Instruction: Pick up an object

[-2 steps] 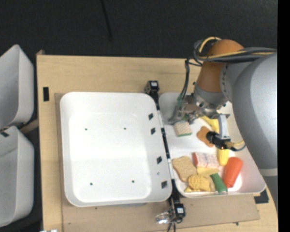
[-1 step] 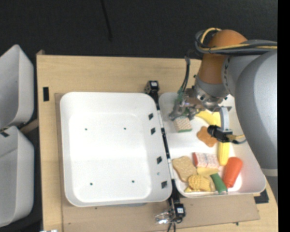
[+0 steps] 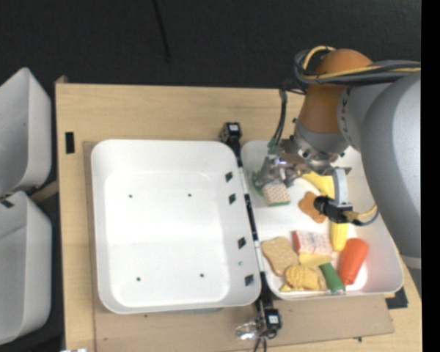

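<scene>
Orange carrot (image 3: 353, 259) near edge; waffle piece (image 3: 276, 193) just below hand (image 3: 273, 173).

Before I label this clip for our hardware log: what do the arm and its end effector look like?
The arm is bulky and rounded, with a smooth grey shell and an orange band above the wrist. Thin dark and yellowish cables loop over the orange section, and another dark cable runs down its side. The end effector is a small metallic grey assembly with dark parts; finer detail is blurred.
</scene>
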Motion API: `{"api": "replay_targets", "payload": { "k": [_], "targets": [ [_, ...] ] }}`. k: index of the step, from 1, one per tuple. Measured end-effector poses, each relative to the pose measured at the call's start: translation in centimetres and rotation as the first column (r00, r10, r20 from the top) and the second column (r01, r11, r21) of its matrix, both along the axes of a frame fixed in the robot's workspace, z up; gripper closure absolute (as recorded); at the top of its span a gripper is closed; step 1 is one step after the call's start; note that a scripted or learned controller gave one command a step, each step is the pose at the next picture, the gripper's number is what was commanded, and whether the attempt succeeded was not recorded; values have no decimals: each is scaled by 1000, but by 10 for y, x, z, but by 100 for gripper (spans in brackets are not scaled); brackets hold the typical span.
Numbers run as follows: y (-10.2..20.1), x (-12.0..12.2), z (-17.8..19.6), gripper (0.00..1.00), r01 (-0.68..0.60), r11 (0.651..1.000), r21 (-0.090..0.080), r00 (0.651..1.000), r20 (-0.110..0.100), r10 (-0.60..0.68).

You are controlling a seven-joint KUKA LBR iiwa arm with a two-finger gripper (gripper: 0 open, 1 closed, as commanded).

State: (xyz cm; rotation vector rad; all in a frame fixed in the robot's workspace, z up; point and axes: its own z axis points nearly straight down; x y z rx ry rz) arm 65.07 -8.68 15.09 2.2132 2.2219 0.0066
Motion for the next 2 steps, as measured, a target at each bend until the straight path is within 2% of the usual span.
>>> {"api": "replay_targets", "payload": {
  "k": [1, 2],
  "targets": [
    [60, 42, 54, 100, -1, 1000, -5, 1000, 4, 1],
    [91, -22, 66, 100, 0, 1000, 1, 1000, -6, 0]
  ]
}}
